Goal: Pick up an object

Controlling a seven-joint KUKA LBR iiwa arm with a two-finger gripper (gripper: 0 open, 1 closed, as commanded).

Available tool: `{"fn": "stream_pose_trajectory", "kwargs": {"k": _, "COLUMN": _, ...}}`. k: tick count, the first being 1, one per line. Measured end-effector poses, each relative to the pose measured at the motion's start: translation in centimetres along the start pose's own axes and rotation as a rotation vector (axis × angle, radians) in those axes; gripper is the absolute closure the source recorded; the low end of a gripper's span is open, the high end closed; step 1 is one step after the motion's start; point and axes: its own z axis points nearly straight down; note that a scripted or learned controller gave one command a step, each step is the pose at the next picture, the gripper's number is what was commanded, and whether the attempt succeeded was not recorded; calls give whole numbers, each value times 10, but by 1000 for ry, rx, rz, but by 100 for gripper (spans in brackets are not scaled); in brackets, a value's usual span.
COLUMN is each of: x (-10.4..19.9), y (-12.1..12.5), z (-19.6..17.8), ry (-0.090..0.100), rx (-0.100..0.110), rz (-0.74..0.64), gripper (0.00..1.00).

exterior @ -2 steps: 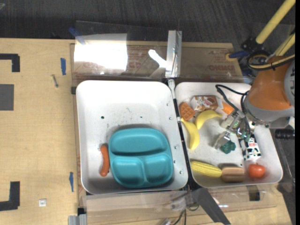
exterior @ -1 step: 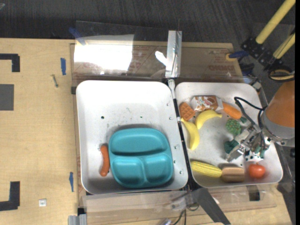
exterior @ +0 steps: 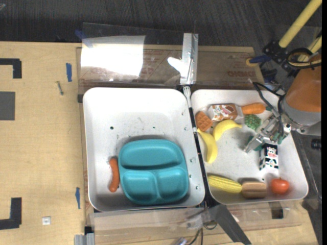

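Left bin: teal tray, sausage at its 9 o'clock. Right bin: bananas, corn, tomato, milk carton at 3 o'clock. Pincer released, grasping nothing.

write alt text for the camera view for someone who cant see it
The end effector hovers in the right bin, among toy foods: bananas, corn, a tomato, a carrot and a black-and-white carton. The left bin holds a teal divided tray beside an orange sausage.

Dark carpet floor (grey) behind wooden bench.
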Motion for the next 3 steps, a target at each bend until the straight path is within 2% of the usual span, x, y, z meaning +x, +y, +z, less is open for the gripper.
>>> {"fn": "stream_pose_trajectory", "kwargs": {"k": 1, "x": -24, "y": 70, "z": 1, "ry": 24, "rx": 21, "rz": 0, "gripper": 0}}
{"fn": "stream_pose_trajectory", "kwargs": {"k": 2, "x": -1, "y": 111, "z": 2, "ry": 7, "rx": 15, "rz": 82, "gripper": 0}}
{"fn": "stream_pose_trajectory", "kwargs": {"k": 3, "x": 21, "y": 101, "z": 0, "ry": 0, "rx": 7, "rz": 265, "gripper": 0}}
